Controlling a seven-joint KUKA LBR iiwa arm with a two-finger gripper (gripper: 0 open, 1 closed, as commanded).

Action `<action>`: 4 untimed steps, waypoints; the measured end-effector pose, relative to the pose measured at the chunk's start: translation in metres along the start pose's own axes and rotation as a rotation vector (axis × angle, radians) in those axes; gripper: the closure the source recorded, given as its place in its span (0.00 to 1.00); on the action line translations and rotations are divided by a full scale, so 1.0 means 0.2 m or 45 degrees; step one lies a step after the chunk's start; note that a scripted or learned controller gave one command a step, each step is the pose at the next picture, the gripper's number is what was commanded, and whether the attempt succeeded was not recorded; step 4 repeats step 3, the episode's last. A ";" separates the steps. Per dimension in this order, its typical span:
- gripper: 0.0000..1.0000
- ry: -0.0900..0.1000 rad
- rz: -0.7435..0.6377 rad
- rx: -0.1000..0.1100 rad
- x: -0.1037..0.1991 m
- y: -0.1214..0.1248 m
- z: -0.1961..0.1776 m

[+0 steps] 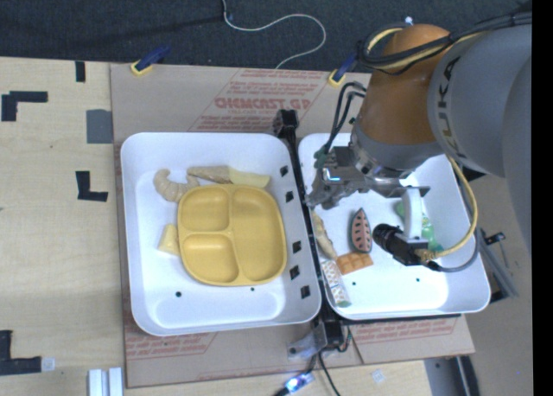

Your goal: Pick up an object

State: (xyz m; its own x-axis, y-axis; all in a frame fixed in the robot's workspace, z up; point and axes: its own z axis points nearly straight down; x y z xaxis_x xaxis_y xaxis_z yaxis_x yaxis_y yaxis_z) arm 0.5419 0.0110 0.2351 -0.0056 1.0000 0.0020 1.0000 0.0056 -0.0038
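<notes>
Over the left side of the right bin (436, 292), close to the dividing wall: gripper (331, 185), low above the floor. Cannot tell whether jaws apart or together, the view being blocked by the wrist from this angle. Nothing seen clamped between them.

Just nearer than the gripper, flat on the bin floor and apart from it: red-and-green wedge (360, 230), seemingly a toy melon slice. Judged the handiest candidate for a pick.

Handling, as a guess:
- Probably light, rigid plastic, not fragile.
- Smooth, so somewhat slippery.
- Best taken across the narrow width at mid-length, well clear of the tapering tips, with a slip likely there.

Just beside the wedge's near end, perhaps touching: orange square block (352, 262). Worth keeping clear of it on the way down.

Along the left wall: pale strip (323, 237) and, nearer, small printed packet (335, 284). Both thin and flat, likely awkward to get under.

To the right of the wedge: white-and-green bottle (415, 215), rounder and probably prone to rolling.

Across in the left bin (149, 299): yellow divided plate (232, 235), lying partly over pale food pieces (212, 176) — well apart from the gripper and of no concern for this reach.
</notes>
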 end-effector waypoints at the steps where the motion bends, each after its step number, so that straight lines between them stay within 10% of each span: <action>1: 1.00 -0.001 0.000 0.002 0.22 -0.16 0.01; 4: 1.00 -0.003 0.006 0.000 0.18 -0.14 0.02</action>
